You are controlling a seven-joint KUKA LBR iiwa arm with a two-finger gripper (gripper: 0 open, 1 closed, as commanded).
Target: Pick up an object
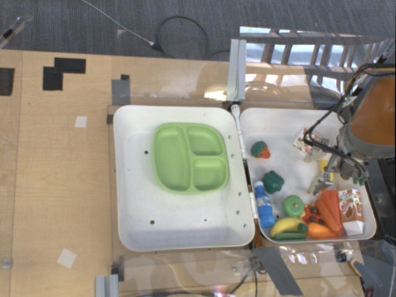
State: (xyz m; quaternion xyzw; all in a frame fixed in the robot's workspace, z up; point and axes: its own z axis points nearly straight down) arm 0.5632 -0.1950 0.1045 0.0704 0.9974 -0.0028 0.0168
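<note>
I am hovering my pincer (326, 181) over the right bin (281, 119), near the carrot (330, 210), seeking an easy grab; its grip state I cannot tell.

Pale green divided plate (189, 158), white bins (133, 228), blue bottle (264, 206), yellow banana (286, 226), orange carrot (330, 212), dark green broccoli (273, 181), tan bench (55, 184).

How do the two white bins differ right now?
The left bin holds one thing, a green divided plate, lying flat near its middle; the right bin holds many small things, among them a banana, a blue bottle and a strawberry, crowded toward its near edge. The gripper is over the right bin, not the left bin. Both are shallow, white and side by side.
</note>
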